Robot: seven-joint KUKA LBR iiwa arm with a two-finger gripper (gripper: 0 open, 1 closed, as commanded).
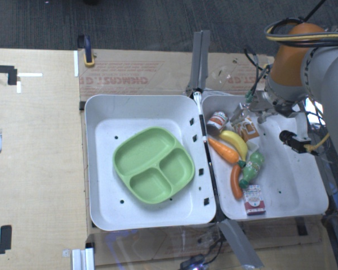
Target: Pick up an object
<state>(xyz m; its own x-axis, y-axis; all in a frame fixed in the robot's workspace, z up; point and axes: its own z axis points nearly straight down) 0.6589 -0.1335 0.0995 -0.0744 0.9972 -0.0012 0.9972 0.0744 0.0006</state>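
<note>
Claw: mine (249, 112) hangs low over the back of the right bin (293, 198), just above the heap of toy food. Whether it is wide or narrow I cannot tell; the wrist and cables hide the tips.
Holding: nothing that I can see between the tips.
Pick targets: all in the right bin, crowded against its left wall. A banana (235, 142) lies just beside a carrot (223, 149); a small jar (217, 120) sits behind them; a brown packet (248, 130) is right under me; a green bottle (252, 167) touches a second carrot (236, 183); a red box (254, 200) lies at the front, a little apart.
Left bin: it (101, 151) holds a green plate (153, 165) with three wells.
Risk, crowding: the things touch and overlap, so I judge a close could catch two at once or pinch an edge and let it slip.
Risk, shape: the banana and carrots are round and smooth, and may roll out of a grip that lands off-centre.
Risk, wall: the heap hugs the divider (205, 151), so one tip may strike the rim on the way down.
Surface: a pale wooden bench (34, 167) under the white bins, with cardboard (135, 72) behind them.
Room: dark carpet (158, 10) beyond the bench.
</note>
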